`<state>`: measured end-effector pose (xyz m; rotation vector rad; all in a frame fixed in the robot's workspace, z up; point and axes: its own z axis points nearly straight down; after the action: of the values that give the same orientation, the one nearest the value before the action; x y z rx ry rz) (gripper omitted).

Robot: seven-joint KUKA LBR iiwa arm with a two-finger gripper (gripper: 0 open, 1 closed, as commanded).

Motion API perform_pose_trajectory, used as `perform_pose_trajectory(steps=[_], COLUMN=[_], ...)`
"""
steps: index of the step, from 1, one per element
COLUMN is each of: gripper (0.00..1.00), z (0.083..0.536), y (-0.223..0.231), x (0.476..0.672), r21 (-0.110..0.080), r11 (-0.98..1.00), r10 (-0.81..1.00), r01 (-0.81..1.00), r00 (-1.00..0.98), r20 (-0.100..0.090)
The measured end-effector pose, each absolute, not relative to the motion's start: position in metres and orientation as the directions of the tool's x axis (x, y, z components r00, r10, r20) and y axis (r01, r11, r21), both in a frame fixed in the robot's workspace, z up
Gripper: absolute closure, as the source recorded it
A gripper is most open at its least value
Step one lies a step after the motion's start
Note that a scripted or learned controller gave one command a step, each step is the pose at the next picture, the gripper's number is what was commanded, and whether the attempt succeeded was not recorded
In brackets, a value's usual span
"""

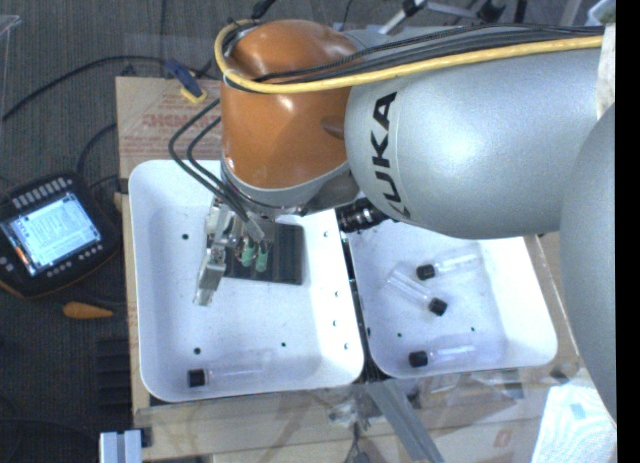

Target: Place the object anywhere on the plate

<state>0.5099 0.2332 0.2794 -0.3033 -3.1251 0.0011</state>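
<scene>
One clear black-capped tube (pixel 228 370) lies by the left bin's (pixel 150 251) front edge, apart from the gripper (pixel 212 276); grip state cannot be told.

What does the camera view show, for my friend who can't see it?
A big grey and orange robot arm reaches in from the right, holding its pincer low over the left white bin. One clear black-capped tube lies near that bin's front edge. Three more such tubes lie in the right bin.
</scene>
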Motion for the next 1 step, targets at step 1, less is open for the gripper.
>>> perform_pose_trajectory(steps=[1], gripper=[0.0], z=[0.1561], y=[0.2318], x=[0.5648], r21=[-0.003], r11=[0.718], r10=[0.696], r01=[0.696], r00=[-0.718], r20=[0.001])
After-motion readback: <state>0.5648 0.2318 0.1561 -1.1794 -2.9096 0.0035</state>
